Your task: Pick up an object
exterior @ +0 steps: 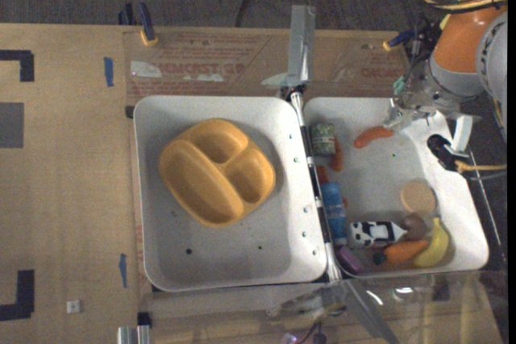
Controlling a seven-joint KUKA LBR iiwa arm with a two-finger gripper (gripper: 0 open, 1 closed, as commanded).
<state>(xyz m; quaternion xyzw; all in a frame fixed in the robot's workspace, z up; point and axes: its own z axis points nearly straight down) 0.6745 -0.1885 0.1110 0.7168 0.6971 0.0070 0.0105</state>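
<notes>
My gripper (401,115) hangs over the far right part of the right bin (451,205), just inside its back rim. A small orange carrot-like piece (372,136) lies on the bin floor right beside it, to the left and a little nearer. Nothing can be seen held in the gripper. Along the bin's left wall stand a green can (323,138) and a blue bottle (333,209). Near the front lie a cow-patterned carton (375,233), a tan disc (418,196), a banana (436,244) and an orange carrot (403,252).
The left bin (161,254) holds a yellow divided plate (216,171). A purple item (351,260) sits in the right bin's front left corner. Bare floor shows in the middle of the right bin. The arm's orange band (472,36) is at the upper right.
</notes>
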